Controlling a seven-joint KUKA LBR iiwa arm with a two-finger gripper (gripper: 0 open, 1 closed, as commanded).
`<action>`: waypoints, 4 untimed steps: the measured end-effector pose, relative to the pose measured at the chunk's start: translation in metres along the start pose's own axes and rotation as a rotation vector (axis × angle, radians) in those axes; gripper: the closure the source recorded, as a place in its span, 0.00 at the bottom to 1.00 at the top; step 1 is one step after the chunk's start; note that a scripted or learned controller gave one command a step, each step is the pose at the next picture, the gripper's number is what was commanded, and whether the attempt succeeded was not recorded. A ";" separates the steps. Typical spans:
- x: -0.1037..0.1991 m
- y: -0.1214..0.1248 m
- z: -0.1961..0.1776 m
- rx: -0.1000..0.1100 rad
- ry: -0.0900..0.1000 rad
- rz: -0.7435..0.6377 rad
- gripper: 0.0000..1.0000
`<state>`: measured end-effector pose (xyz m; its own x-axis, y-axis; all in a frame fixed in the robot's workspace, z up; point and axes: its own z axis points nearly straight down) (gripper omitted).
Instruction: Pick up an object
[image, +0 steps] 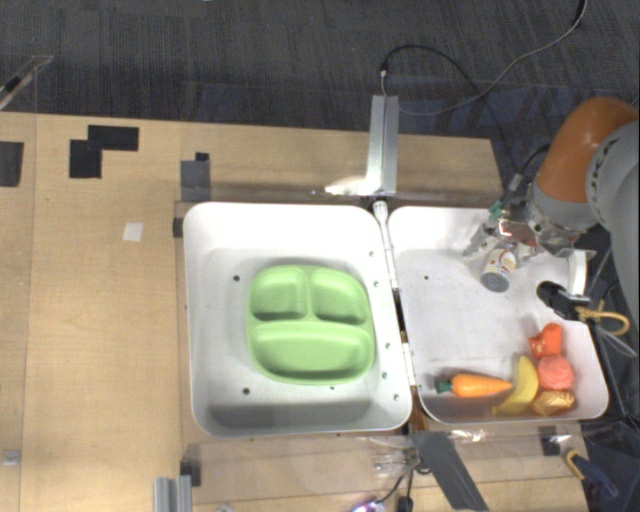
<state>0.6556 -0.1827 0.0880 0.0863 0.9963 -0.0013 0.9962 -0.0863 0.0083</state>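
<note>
Bench (90, 320) pale wood, matt. Both bins (215, 300) smooth white plastic, slight sheen. Green divided tray (310, 322) matt plastic. Toy carrot (478, 384), banana (522, 383) at 5 o'clock glossy plastic (likely). Upright post (384, 140) at 12 o'clock brushed metal.

A robot lab: wooden bench (90, 330), white bins (200, 300), trailing cables (470, 85).

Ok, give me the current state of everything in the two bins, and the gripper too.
Green tray: flat in the left bin, nothing in its compartments.
Carrot: lying on its side at the right bin's front edge.
Banana: lying beside the carrot.
Red and orange pieces: piled in the front right corner.
Gripper: low over the right bin's back, apart from the toys.
</note>
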 end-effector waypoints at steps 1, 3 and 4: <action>0.001 0.003 -0.013 -0.008 0.000 -0.002 1.00; 0.043 -0.017 -0.124 -0.007 0.003 -0.072 1.00; 0.022 0.008 -0.070 0.003 0.001 -0.007 1.00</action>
